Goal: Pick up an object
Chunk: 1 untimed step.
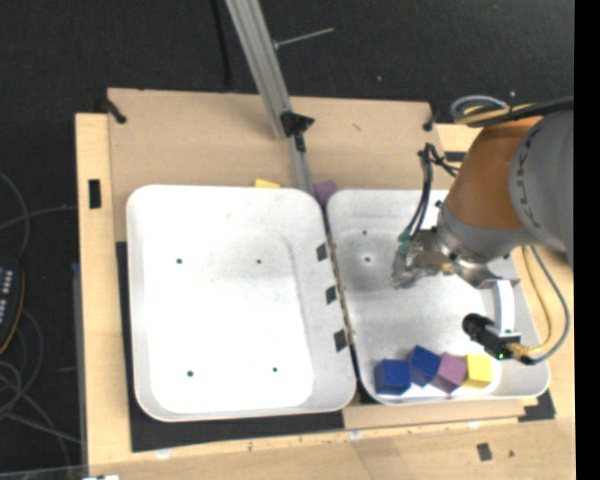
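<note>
The right bin (pixel 380 298) holds several small blocks along its near edge: two blue blocks (pixel 392 374) (pixel 423 362), a purple block (pixel 448 370) and a yellow block (pixel 478 369). My gripper (pixel 408 265) hangs over the middle of the right bin, well above the row of blocks and farther back. Nothing shows between its fingers. The grey arm with its orange band (pixel 485 183) comes in from the right over the bin's far right corner.
The left bin (pixel 225 298) sits beside the right one. A small yellow piece (pixel 267 183) and a purple piece (pixel 326 190) lie just behind the bins' far rims. A metal pole (pixel 265 63) slants up from between the bins.
</note>
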### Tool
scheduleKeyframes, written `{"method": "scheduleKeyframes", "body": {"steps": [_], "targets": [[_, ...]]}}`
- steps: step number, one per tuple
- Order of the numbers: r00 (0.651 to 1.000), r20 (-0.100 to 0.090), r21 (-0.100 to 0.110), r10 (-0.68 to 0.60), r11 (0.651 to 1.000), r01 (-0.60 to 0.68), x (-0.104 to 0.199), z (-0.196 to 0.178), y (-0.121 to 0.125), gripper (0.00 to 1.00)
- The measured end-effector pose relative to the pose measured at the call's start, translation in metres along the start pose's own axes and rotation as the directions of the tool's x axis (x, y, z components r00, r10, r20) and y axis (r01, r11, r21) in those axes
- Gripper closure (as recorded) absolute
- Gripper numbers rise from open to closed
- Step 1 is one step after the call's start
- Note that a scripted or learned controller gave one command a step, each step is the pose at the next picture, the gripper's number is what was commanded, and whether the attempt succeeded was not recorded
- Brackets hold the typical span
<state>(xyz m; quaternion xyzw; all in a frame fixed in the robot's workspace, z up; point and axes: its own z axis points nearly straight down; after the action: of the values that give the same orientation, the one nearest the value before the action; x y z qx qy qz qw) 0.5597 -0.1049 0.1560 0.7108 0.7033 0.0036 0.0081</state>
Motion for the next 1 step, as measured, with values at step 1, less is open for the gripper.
{"method": "scheduleKeyframes", "body": {"steps": [1], "targets": [[1.000,-0.001,0.010,-0.006,1.000,0.006,-0.0549,-0.0478,-0.0236,1.00]]}}
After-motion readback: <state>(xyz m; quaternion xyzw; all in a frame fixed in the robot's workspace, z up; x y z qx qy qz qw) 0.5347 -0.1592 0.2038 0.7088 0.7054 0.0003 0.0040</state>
